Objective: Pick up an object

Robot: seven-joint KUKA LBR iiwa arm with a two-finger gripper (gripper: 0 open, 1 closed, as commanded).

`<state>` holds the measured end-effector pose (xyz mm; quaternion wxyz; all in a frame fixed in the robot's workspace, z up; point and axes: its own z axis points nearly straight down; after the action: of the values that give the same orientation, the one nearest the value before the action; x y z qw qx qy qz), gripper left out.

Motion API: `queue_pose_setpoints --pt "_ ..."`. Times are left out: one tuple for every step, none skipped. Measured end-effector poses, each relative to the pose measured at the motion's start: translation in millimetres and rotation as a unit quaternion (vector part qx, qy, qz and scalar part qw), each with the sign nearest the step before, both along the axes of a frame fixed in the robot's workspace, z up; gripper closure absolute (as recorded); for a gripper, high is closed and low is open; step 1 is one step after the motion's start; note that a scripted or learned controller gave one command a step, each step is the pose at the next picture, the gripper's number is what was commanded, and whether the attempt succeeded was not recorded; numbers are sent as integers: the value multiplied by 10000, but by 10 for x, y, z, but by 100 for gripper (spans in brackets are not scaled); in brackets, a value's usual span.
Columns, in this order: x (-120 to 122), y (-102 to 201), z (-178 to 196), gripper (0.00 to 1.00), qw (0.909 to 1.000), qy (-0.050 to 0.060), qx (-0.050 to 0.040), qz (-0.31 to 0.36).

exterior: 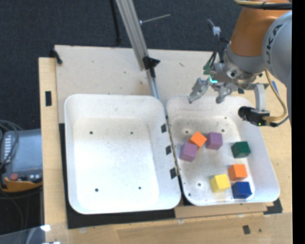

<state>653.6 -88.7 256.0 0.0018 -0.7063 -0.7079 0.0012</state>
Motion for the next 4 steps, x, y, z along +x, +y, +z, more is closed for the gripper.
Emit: queue_pose_setpoints --pt "8 0 27 0 10000 -23 -4 4" --pt "-62 7 -419 0 10000 -1 -14 -16" --pt "-5 15 -867 0 10000 0 -14 -21" --pt "-103 18 -1341 0 10000 2 -13 -21"
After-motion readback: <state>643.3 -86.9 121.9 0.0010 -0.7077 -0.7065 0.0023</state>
